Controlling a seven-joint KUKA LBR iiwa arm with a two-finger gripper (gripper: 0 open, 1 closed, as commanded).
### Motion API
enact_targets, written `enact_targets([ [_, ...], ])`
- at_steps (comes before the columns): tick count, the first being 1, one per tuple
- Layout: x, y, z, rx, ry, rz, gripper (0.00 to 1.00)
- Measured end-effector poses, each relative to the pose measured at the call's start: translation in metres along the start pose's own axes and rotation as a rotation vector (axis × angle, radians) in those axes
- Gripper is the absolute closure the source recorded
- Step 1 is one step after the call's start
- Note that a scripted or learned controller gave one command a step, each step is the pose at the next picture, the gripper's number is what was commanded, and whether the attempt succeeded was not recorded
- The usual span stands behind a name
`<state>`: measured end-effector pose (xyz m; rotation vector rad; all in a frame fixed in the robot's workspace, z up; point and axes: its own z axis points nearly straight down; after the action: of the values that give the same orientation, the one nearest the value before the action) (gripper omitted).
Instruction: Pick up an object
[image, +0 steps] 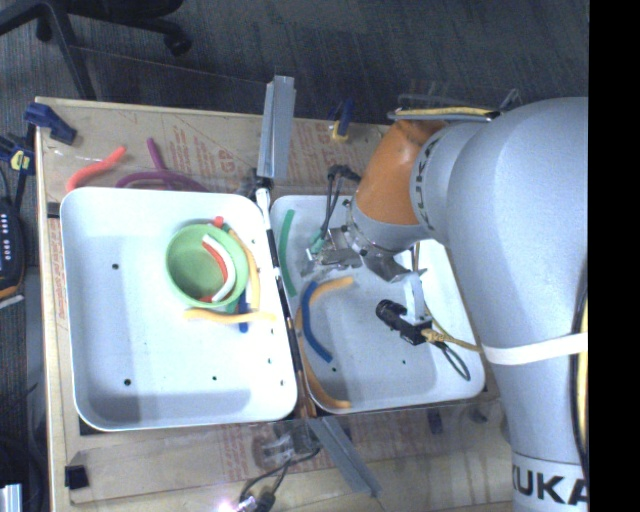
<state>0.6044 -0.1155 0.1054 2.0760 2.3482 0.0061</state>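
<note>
Two shallow white bins sit side by side on the counter. Over the right bin the hand is low, whether open or closed cannot be told. Just below it lies a curved blue and yellow strip. The left bin holds a round green bowl.

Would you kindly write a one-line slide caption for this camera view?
Grey arm's gripper low in the right bin near a blue strip; green bowl in the left bin.

Left bin floor lies open below the green bowl.
</note>
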Motion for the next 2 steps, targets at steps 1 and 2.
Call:
enact_targets([
  [1, 0.0164, 0.0182, -0.0535, 0.010, 0.003, 0.130, 1.00],
  [2, 0.0166, 0.0183, -0.0534, 0.010, 0.004, 0.130, 0.00],
])
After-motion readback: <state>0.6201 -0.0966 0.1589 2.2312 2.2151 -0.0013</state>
